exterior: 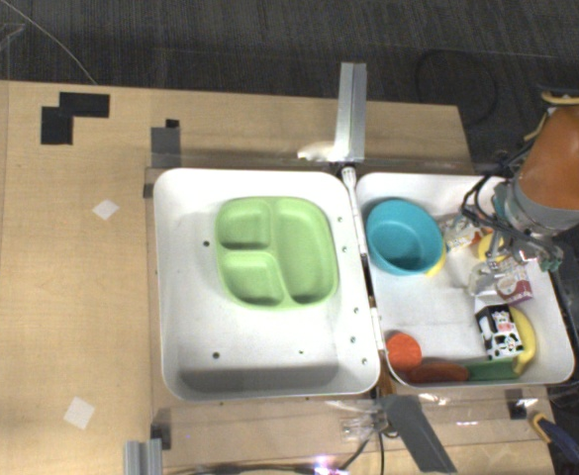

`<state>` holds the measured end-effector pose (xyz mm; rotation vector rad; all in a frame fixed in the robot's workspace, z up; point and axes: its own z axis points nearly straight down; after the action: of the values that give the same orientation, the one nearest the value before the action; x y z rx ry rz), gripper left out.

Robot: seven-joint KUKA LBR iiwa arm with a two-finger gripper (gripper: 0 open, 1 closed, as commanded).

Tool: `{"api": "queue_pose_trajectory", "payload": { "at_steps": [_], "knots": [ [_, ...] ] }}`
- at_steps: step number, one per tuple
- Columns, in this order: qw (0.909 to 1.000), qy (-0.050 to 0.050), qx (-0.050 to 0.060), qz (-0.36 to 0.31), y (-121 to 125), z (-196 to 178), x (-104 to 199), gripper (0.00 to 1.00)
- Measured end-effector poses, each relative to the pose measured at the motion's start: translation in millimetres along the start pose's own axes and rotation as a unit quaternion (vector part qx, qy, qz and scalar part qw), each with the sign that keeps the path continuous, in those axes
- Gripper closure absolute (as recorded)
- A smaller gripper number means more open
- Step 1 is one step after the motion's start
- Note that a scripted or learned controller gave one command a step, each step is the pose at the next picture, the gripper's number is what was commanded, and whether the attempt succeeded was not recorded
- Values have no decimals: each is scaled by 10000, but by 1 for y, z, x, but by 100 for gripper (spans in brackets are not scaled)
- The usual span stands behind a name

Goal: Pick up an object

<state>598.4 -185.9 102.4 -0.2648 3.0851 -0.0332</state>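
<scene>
Two white bins (185, 364), one green divided tray (274, 250), one blue bowl (403, 236), one banana (527, 342), fingers' state unclear.

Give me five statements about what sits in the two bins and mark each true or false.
1. The green divided tray lies in the left bin. True.
2. The blue bowl sits in the left bin. False: it is in the right bin, at its far left corner.
3. The orange ball lies near the right bin's front edge. True.
4. The banana rests inside the blue bowl. False: it lies along the right bin's right side.
5. The arm hangs above the left bin. False: it is over the right bin.
</scene>
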Motion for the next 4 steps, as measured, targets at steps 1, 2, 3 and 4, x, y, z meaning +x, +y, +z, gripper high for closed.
{"api": "queue_pose_trajectory", "payload": {
  "at_steps": [1,2,3,4],
  "knots": [
    [9999,53,81,-94,11,0,19,0],
    [9998,44,101,-139,13,-1,15,0],
    [9999,57,104,117,15,-1,15,0],
    [9999,53,106,61,15,-1,15,0]
  ]
}}
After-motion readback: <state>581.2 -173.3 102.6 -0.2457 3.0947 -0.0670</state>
